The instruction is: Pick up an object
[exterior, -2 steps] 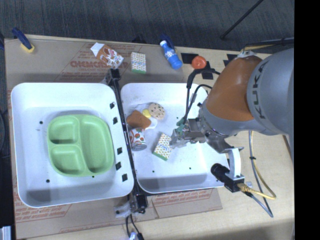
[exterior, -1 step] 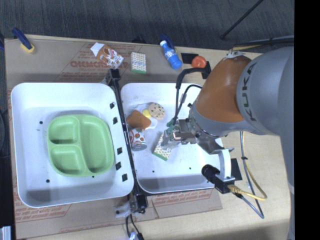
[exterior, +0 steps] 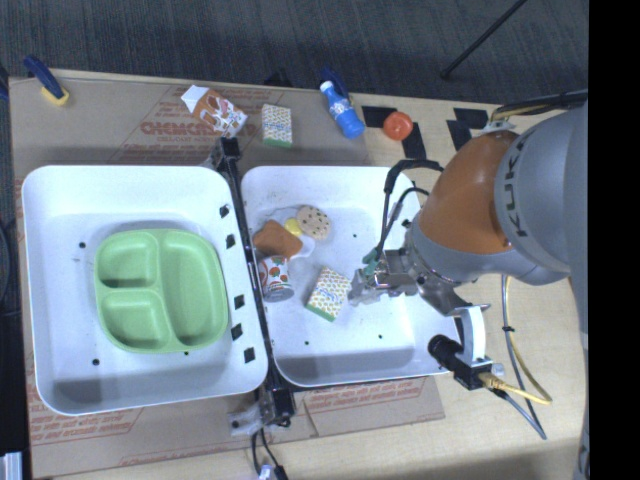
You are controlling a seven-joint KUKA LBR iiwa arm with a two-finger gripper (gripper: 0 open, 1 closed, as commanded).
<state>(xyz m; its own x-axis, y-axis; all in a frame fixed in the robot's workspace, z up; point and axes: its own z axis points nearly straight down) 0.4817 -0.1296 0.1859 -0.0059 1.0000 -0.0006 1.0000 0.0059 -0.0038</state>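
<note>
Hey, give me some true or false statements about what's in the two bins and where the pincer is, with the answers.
1. The green tray lies in the left bin. True.
2. The pincer is over the right bin. True.
3. The cookie sits in the green tray. False: it lies in the right bin.
4. The blue bottle is inside the right bin. False: it lies on the bench behind the bins.
5. The small can lies near the right bin's left wall. True.

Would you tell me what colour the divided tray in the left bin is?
Light green tray, clearest in the camera view.
</note>
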